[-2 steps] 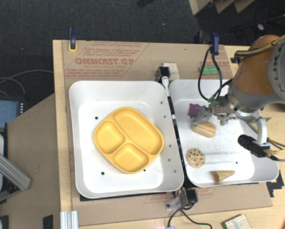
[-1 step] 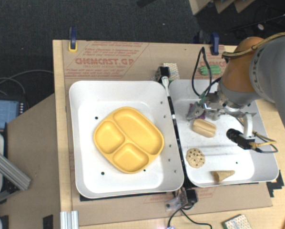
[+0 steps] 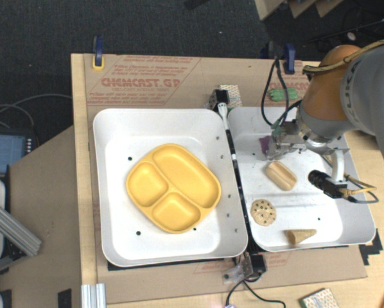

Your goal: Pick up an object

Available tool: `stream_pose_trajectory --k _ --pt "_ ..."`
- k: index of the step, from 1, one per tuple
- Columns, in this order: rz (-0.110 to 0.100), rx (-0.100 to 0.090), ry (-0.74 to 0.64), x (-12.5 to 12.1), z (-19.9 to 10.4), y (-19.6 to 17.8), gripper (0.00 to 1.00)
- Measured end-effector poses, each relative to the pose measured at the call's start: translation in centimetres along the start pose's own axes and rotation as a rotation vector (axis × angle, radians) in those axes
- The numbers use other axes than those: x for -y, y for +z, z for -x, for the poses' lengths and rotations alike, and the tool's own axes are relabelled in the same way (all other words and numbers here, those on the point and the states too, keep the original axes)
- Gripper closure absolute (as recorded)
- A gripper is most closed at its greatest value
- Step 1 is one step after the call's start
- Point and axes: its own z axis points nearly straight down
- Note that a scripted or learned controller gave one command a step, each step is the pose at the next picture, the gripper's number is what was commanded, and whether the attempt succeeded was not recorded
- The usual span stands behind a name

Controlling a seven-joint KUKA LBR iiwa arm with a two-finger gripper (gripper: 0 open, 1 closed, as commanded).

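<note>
The right bin [image 3: 346, 226] holds a tan bread-like roll [image 3: 280, 175], a round speckled cookie [image 3: 262, 212] and a tan wedge [image 3: 300, 236] near the front rim. A small purple object [image 3: 265, 145] lies near the bin's back left. My gripper [image 3: 279, 141] hangs low over the back of the right bin, just right of the purple object and just above the roll. The wrist hides what lies directly under it.
The left bin [image 3: 115, 127] holds a yellow divided plate [image 3: 173, 187]. A small green item [image 3: 282, 95] lies on the bench behind the right bin. A divider with a black fitting [image 3: 220, 99] runs between the bins.
</note>
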Motion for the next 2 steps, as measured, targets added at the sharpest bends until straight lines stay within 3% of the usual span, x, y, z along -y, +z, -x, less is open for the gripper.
stream_pose_trajectory --k 1,2 --pt "-0.001 0.0 0.0 0.0 0.0 0.1 0.0" --pt "0.012 -0.003 -0.009 -6.6 -6.9 -9.7 0.0"
